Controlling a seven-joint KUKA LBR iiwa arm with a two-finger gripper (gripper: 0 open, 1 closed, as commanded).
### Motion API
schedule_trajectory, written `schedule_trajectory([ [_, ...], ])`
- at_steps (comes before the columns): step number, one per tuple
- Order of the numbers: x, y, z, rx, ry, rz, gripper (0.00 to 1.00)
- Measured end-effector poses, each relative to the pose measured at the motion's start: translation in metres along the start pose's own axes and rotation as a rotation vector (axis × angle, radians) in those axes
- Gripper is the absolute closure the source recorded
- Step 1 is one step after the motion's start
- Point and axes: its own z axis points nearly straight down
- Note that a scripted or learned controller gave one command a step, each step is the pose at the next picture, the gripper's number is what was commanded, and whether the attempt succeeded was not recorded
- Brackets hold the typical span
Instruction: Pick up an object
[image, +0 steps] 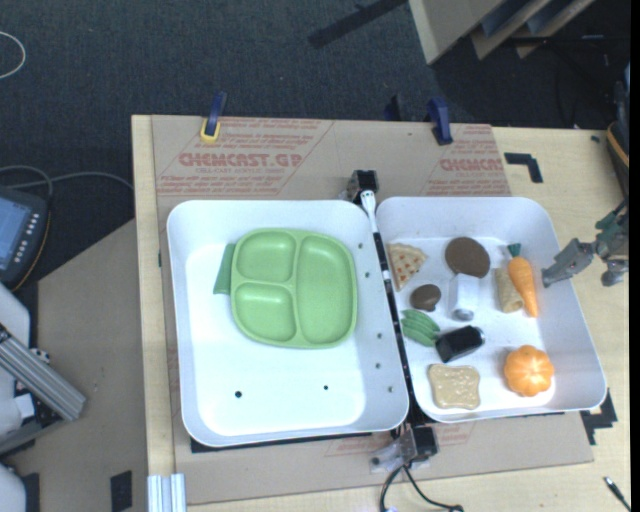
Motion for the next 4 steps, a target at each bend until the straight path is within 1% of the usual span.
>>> schedule_trajectory([
  [1, 0.000, 0.002, -0.005, -0.011, -0.003, -0.003, 0.00],
  [2, 0.006, 0.008, 0.053, -0.004, 0.000, -0.004, 0.00],
  [3, 0.013, 0.000, 0.108, -0.004, 0.000, -0.004, 0.00],
  [4, 0.010, 0.004, 0.170, -0.004, 0.000, -0.003, 0.00],
])
